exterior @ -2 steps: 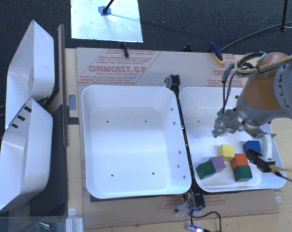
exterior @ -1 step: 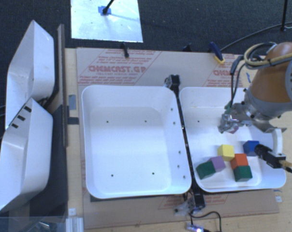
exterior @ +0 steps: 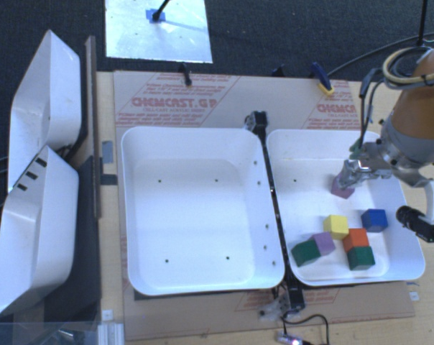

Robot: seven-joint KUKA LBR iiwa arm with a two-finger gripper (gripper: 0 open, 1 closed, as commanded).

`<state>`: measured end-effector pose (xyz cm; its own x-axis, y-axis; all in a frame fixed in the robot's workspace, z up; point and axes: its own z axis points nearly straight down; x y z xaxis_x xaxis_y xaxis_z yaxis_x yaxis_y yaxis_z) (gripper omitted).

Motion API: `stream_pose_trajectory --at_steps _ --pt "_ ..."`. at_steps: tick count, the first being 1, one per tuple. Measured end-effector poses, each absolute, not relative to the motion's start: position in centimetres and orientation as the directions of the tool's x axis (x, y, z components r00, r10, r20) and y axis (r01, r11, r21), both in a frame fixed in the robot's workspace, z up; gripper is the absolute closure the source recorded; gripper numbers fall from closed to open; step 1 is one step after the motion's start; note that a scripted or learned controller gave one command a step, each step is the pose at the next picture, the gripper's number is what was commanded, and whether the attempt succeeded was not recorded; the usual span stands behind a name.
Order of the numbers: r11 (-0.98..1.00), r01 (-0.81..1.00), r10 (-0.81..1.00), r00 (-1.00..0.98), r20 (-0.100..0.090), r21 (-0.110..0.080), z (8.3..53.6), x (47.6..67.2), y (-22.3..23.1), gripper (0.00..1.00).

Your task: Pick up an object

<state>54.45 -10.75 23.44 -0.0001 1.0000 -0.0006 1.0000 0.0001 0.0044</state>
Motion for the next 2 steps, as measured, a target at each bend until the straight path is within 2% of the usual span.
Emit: stream_pose_trajectory --at_steps 2 --pt "0.005 1.000 1.000 -0.005 0.001 0.000 21.3 56.8 -0.3 1.00"
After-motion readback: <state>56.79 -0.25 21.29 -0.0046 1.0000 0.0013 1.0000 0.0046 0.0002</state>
